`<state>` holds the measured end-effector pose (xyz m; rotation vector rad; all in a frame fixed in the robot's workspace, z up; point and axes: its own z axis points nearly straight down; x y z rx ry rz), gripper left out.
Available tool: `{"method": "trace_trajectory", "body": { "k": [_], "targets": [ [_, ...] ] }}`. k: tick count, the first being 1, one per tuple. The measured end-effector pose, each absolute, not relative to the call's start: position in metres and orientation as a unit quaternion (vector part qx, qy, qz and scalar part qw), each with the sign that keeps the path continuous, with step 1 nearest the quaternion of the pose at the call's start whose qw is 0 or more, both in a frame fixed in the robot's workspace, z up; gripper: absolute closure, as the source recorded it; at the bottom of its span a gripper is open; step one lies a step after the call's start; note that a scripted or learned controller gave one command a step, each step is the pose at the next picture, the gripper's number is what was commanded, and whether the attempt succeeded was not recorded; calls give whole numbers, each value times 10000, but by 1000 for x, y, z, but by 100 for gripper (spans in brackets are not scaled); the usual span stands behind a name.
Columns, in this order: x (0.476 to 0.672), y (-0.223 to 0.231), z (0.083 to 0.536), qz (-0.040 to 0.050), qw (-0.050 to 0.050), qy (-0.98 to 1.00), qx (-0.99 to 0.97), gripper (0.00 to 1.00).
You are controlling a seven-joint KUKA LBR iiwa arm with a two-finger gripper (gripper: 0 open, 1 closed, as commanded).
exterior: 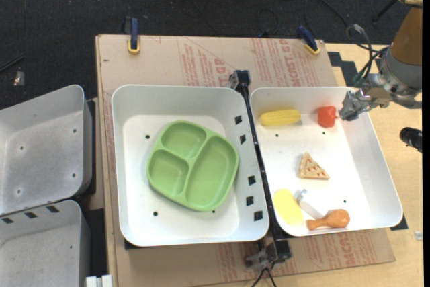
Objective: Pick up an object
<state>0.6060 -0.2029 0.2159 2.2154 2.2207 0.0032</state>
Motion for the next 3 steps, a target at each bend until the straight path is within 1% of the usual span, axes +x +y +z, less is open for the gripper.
{"method": "trace_trajectory", "body": {
  "k": [1, 2, 3],
  "targets": [
    [596, -151, 207, -1, -11, 7092, 7050, 100],
    [588, -98, 200, -3, -9, 7092, 7050, 100],
    [575, -52, 195, -6, -15, 7093, 7050, 100]
  ]
}}
